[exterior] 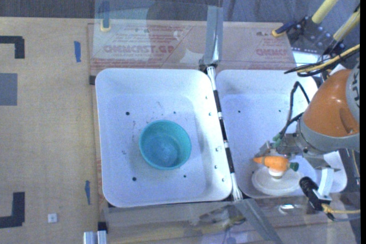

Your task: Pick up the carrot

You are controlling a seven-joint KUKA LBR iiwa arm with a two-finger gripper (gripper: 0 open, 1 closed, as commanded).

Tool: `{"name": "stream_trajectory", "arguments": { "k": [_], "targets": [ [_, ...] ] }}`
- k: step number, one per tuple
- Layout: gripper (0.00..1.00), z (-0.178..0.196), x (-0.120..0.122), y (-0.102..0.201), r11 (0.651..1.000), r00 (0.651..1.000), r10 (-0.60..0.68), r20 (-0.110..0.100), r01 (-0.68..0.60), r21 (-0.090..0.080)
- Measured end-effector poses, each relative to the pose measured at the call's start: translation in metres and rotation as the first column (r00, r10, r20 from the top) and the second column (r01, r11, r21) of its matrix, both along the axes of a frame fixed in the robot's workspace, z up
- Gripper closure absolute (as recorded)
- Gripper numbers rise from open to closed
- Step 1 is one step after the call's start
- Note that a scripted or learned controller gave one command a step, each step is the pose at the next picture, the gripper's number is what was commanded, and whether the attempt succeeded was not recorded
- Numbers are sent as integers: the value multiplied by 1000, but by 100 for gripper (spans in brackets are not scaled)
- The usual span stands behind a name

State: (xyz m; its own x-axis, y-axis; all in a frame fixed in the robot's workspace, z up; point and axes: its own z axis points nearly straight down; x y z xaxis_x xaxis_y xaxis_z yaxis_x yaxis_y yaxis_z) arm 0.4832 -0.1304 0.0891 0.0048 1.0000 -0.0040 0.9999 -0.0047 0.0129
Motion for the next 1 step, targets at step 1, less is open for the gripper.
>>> {"name": "stream_trajectory", "arguments": {
  "k": [1],
  "targets": [
    [100,11,2,0,1000,1000,-2,7,2,3]
  ]
}}
